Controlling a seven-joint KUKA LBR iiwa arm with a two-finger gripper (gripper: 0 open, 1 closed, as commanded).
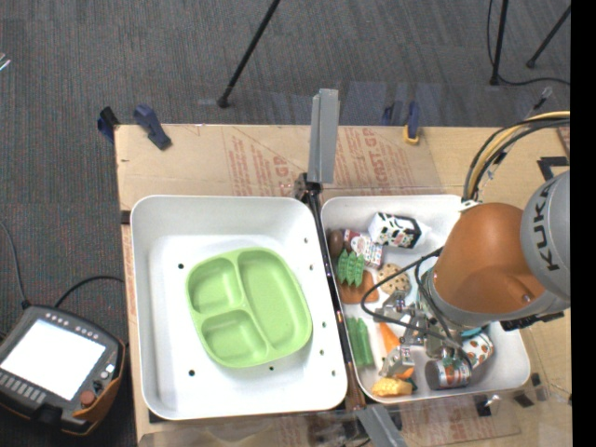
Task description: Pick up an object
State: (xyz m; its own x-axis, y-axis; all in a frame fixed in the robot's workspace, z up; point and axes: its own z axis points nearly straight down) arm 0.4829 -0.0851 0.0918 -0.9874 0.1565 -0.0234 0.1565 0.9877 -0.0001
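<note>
The right bin (428,202) holds a jumble of small toy foods. A black-and-white cow-print carton (393,230) lies near its back. A small printed box (366,249), a green ridged piece (351,268) and a cookie (391,280) sit left of the middle. Toward the front lie a green pod (360,343), an orange carrot (388,334), a tin can (450,373) and a yellow-orange piece (394,386). My gripper (411,340) hangs low over the front middle of this bin, between the carrot and the can, under the arm's orange band (484,259).
The left bin (158,250) holds a green divided plate (249,305). A grey upright post (323,138) stands behind the seam between the bins. Blue clamps (151,126) grip the cardboard at the back. A tablet-like pendant (56,361) lies on the floor at the left.
</note>
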